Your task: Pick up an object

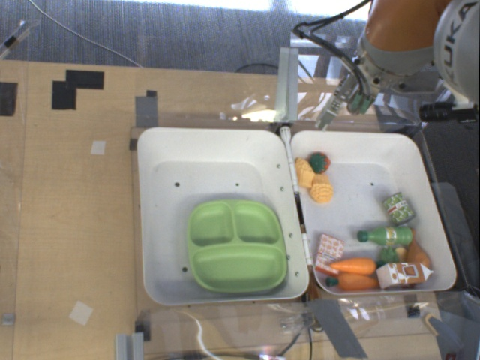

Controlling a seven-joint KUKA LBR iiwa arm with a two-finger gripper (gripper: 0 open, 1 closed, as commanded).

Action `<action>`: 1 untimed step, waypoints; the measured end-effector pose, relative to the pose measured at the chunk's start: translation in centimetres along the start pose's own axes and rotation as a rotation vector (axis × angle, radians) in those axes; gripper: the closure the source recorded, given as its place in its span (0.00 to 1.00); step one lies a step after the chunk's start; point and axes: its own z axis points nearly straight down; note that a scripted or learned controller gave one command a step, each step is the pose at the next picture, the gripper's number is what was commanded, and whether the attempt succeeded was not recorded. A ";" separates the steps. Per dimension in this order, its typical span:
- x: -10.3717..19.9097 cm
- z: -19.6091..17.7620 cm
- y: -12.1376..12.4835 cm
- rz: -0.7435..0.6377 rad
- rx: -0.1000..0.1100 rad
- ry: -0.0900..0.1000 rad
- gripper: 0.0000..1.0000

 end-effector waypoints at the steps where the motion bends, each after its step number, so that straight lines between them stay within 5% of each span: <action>1: -0.1 -1.3 0.3 -0.007 -0.005 -0.009 1.00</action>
